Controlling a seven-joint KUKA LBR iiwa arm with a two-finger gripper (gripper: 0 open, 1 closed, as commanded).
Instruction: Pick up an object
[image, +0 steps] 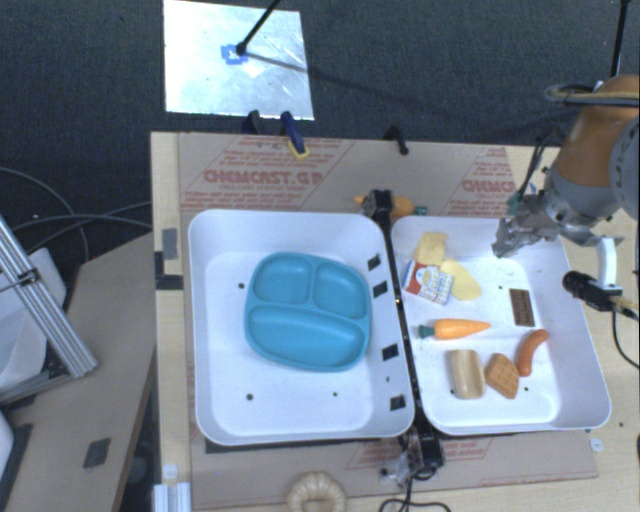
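- The gripper (512, 240) hangs over the right bin's (580, 385) far corner; whether it is wide or narrow cannot be told.
- The carrot (455, 328), sausage (530, 350) and cracker (502, 376) lie in that bin.
- The left bin (215, 300) holds a blue tray (308, 309).

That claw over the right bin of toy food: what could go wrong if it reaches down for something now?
The gripper hangs near the right bin's far corner, so it may close on bare floor. The carton lies against the yellow pieces, so a grab there could catch two or shove one aside. The carrot is rounded and could slip out.
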